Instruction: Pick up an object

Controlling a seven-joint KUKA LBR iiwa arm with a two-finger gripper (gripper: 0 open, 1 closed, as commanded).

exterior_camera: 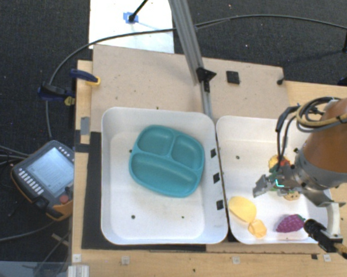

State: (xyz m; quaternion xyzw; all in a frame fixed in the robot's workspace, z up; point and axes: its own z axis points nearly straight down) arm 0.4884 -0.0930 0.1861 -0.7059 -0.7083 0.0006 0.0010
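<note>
Camera view: gripper low in right bin, fingers' state cannot be told. Yellow lemon just below-left, purple toy nearby. Risk: off-centre descent nudges lemon aside.

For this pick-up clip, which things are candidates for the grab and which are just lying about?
Part of the job:
gripper
yellow lemon-like piece
small orange piece
purple grape-like piece
right bin

Lying about:
teal divided plate
left bin
handheld control pad
clamp
</note>
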